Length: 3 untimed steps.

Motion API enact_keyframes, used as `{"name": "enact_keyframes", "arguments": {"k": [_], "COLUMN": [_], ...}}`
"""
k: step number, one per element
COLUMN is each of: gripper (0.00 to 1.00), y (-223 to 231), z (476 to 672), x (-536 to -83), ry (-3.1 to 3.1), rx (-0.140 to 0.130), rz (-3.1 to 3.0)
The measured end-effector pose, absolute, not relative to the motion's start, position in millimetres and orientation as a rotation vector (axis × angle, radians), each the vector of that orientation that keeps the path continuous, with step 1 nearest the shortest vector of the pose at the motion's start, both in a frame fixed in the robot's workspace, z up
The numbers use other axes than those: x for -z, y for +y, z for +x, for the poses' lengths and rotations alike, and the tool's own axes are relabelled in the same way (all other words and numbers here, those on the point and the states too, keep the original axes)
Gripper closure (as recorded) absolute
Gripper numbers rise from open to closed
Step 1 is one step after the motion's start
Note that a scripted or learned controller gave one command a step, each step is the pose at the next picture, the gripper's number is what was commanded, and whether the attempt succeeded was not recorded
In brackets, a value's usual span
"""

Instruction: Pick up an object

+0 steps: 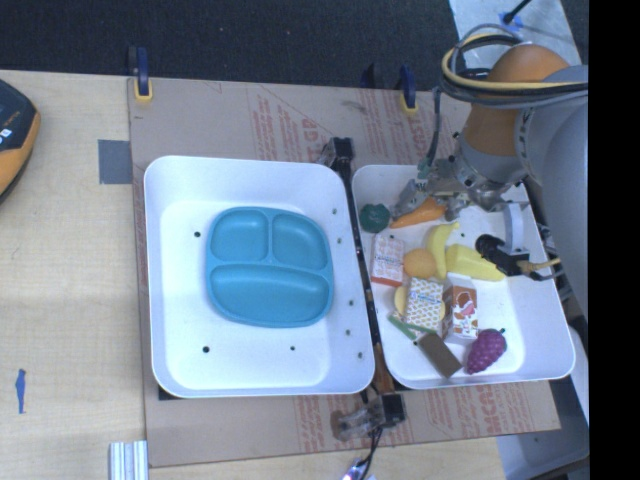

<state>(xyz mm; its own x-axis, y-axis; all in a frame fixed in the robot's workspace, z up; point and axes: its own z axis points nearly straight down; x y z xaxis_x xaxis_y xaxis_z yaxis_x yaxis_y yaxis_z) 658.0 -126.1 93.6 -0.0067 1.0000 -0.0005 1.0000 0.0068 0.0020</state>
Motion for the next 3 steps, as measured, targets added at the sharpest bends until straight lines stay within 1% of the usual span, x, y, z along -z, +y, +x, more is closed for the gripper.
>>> {"name": "enact_keyframes", "arguments": {"k": [1, 2, 3], "gripper": [0.00, 1.00, 0.00], "y": [-117.5, -118.6, -118.5], "z": [577.5, 580.6, 580.5], "x": [-91.5, -102.7, -102.2], "ry": [2.230, 2.229, 2.230], "rx": [0.010, 0.007, 0.008], "rz": [2.223, 2.218, 2.217]}}
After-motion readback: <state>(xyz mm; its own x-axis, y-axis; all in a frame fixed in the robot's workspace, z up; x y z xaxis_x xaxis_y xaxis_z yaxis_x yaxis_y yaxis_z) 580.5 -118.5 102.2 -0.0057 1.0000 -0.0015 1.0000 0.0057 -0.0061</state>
